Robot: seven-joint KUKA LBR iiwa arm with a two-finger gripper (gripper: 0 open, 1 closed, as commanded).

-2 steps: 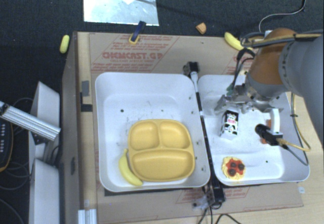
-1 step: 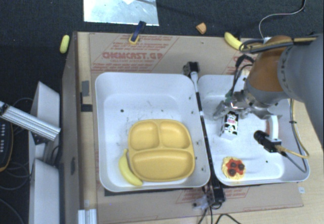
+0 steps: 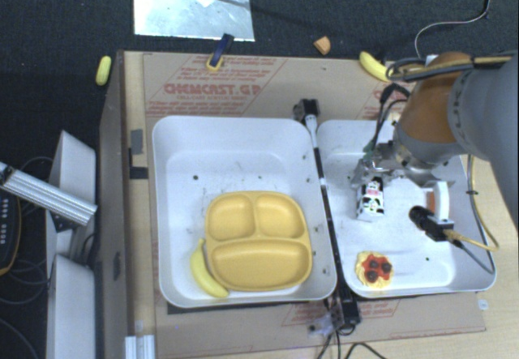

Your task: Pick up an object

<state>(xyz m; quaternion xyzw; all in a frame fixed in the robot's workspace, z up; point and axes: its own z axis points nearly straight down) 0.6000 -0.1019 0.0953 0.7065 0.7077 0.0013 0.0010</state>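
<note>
Camera view: gripper [image 3: 373, 177] lowered in the right bin [image 3: 340, 138], directly over a small black-and-white carton [image 3: 371, 202]; jaw state cannot be told. Step: apparently the grasp approach. Next requirement: closing on the carton, then lifting.

tray [image 3: 258, 240] in left bin [image 3: 174, 187] | banana [image 3: 204, 272] left of tray | pizza [image 3: 374, 268] in right bin [image 3: 340, 143]

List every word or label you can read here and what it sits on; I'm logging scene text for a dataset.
"CHEMCAST GP": large red print on the brown protective sheet under the bins.
Smaller red lines above it, and repeats along the sheet's edges: too blurred to read.
Small black-and-white carton below the claw: markings unreadable.
</note>
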